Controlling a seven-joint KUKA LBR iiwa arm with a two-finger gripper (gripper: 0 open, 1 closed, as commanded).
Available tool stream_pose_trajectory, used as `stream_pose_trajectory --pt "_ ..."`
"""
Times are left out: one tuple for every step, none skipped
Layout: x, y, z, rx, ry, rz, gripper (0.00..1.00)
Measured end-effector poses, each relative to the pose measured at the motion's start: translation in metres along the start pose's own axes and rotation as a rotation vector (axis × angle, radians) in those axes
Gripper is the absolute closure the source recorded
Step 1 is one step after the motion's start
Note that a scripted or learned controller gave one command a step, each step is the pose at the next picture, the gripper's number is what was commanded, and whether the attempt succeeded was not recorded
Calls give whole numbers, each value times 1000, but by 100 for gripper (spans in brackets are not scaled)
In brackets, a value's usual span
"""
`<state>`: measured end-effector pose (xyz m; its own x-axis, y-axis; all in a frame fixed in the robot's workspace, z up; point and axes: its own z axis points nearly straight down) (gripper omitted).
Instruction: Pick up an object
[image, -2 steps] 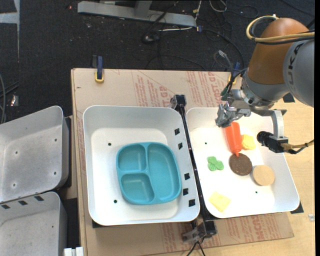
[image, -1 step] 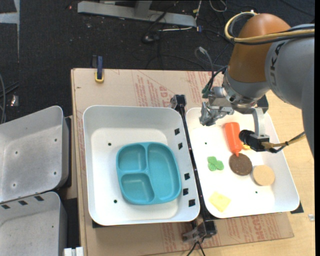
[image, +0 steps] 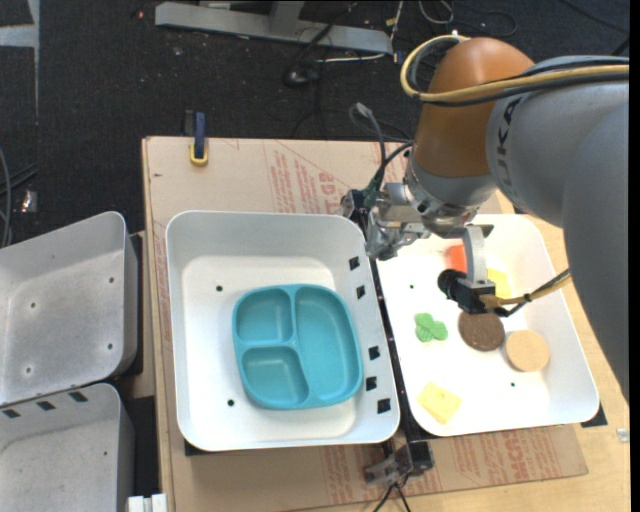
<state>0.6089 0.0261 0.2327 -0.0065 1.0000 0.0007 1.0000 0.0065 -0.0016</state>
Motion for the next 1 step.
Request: stream_pose_trajectory --pt "57 2 8 -2 0 -1 100"
